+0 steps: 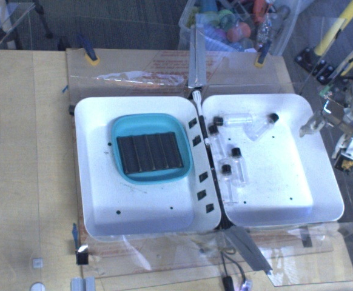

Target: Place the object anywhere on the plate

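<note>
A teal, rounded-square plate (121, 131) sits in the left white bin (97, 211). A dark, ribbed rectangular object (149, 152) lies flat on the middle of the plate. My gripper (333, 129) hangs over the right rim of the right bin (285, 205), far from the plate and with nothing visibly in it. Cables and metal parts clutter it.
Several clear vials with black caps (232, 162) lie in the left half of the right bin, and another clear piece (260, 126) lies near its back. A clear tub of colourful toys (237, 11) stands behind the bins. Black clips line the divider (202, 162).
</note>
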Controlling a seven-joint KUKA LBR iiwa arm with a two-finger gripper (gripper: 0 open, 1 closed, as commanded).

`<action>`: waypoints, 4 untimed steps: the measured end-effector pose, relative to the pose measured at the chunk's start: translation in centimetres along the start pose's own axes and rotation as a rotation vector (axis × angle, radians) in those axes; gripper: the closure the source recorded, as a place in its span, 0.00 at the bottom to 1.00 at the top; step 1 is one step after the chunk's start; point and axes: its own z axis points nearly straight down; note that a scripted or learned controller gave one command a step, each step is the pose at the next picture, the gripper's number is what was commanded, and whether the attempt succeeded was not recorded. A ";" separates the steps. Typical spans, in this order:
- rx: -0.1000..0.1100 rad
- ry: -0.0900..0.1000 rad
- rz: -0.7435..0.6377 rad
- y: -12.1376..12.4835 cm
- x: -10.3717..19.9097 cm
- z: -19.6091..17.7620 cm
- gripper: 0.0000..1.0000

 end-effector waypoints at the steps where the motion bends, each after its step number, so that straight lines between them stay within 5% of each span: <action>1: -0.001 0.000 -0.038 4.1 2.5 -11.8 0.00; 3: 0.003 0.000 -0.122 7.0 5.2 -5.8 0.00; 4: -0.002 0.001 -0.246 7.0 5.3 -20.9 0.00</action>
